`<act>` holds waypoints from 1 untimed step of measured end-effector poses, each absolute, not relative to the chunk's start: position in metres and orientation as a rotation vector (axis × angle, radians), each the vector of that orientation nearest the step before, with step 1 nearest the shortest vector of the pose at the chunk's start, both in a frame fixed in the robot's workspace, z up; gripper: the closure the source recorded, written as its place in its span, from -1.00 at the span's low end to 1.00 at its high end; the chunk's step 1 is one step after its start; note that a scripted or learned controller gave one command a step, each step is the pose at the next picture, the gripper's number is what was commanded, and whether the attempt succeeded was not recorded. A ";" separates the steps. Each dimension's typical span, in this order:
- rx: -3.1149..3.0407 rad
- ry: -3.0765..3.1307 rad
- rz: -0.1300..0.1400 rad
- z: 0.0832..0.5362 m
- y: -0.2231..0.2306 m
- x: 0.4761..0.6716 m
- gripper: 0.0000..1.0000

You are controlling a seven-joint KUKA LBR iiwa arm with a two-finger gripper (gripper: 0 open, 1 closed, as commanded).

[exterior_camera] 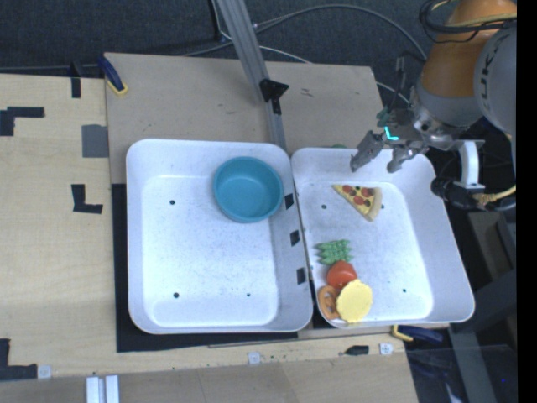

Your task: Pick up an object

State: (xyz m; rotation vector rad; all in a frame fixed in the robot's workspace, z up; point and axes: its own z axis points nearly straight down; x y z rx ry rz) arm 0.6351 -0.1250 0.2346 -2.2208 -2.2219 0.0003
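My gripper (382, 158) hangs over the far edge of the right bin (436, 250), its two fingers spread apart with nothing between them. A pizza slice toy (361, 198) lies just below and slightly left of the fingers. Further toward the front lie a green leafy toy (334, 249), a red tomato toy (341, 273) and a yellow piece (355, 300) on an orange round piece (328, 301). A blue bowl (247, 189) sits in the left bin (168, 250) at its far right corner.
A grey metal pole (249, 49) slants down to the divide between the bins at the back. Cables trail across the dark area behind the bench. The arm's orange band (466, 36) is at the upper right.
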 end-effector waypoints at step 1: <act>-2.221 -2.222 0.000 0.235 -0.125 0.635 -1.00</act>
